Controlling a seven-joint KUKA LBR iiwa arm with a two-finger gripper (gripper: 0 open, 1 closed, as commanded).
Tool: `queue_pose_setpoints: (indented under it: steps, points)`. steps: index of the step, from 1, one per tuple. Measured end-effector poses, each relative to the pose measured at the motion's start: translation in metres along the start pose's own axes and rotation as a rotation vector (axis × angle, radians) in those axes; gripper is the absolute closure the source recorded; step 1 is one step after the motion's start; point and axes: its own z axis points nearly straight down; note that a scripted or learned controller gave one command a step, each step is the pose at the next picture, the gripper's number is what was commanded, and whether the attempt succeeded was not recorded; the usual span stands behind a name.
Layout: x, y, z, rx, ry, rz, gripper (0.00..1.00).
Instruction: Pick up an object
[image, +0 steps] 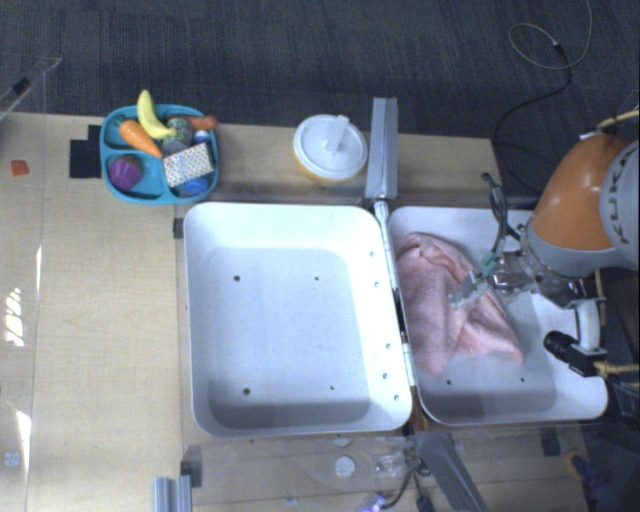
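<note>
The right bin (560, 400) holds a crumpled pink cloth (445, 305), lying against its left wall. The end effector (472, 290) sits low over the cloth's right half, touching the fabric; I cannot tell how its fingers stand. The left bin (285, 320) lies just beside. Farther back on the bench (90, 300) stand a white lidded container (330, 148) and a blue tray (160, 152) of toy food.
</note>
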Motion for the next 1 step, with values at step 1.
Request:
queue_pose_setpoints:
  steps: [1]
  points:
    - [-0.0073,0.0123,0.0360,-0.011,-0.003,-0.057,0.00]
